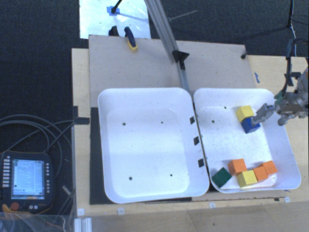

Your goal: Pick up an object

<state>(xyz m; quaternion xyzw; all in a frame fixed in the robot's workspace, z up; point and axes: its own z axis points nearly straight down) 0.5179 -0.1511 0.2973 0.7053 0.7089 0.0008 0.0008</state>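
Right bin [227, 100] — hand [273, 114] low, slanted beside the blue block [249, 125].

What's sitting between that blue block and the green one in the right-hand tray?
Nothing: in the camera view, only bare white floor of the right bin runs from the blue block down to the green block.

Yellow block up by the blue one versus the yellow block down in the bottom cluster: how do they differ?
The upper yellow block sits in the right bin's upper part, touching the blue block, with the tool close beside it. The lower yellow block lies near the bin's bottom edge, among orange blocks and beside a green block, away from the tool. Both look like similar-sized cubes in the same bin.
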